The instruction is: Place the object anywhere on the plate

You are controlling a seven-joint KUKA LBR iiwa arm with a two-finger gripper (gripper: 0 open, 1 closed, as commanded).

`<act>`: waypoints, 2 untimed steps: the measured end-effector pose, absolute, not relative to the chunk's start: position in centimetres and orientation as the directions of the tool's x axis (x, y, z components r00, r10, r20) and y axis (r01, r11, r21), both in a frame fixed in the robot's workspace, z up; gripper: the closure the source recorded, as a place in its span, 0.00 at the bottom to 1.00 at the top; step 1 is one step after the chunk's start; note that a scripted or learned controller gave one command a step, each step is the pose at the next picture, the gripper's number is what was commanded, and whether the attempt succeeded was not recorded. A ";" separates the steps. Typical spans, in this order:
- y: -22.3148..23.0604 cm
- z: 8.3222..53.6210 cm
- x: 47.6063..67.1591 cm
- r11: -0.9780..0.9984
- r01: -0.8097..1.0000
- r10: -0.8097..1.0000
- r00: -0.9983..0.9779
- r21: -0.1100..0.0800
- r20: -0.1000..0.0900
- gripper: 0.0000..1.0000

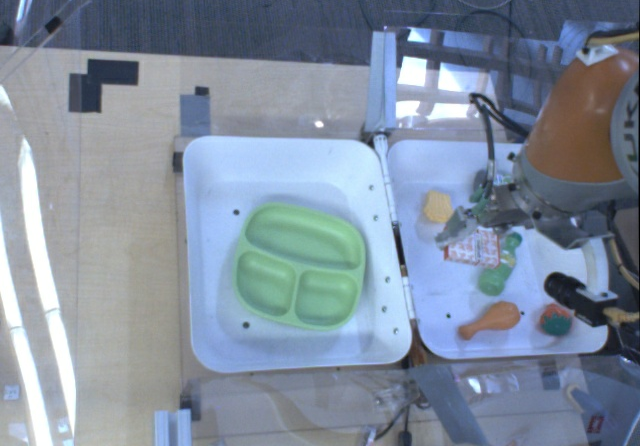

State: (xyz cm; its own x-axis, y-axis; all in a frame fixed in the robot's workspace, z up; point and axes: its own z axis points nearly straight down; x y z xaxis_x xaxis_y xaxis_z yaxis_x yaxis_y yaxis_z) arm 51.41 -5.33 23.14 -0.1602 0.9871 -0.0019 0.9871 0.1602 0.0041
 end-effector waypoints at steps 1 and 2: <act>5.7 21.0 51.4 0.597 0.802 0.802 -0.597 0.003 -0.001 1.00; 5.7 21.0 51.4 0.596 0.803 0.803 -0.596 0.003 -0.001 0.00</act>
